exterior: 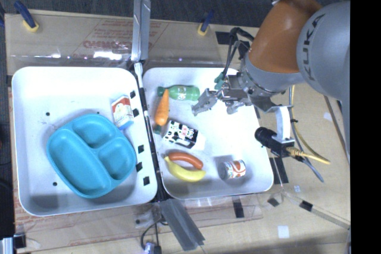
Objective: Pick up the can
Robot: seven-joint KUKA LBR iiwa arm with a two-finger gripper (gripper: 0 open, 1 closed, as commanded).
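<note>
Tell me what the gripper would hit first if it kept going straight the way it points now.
The gripper points toward the view's left and slightly down. Probably the black-and-white carton or the carrot near the divider; its height above the right bin is unclear. The can lies off that line.

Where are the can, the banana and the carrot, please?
can (233,169): camera view, on its side wall.
banana (186,172): camera view, on its yellow middle.
carrot (162,109): camera view, on its orange body.

You cannot read the label on the small carton (121,111) by the blue tray (89,154); the arm (303,38) hides the right bin's (256,184) far corner and runs off frame.
</note>
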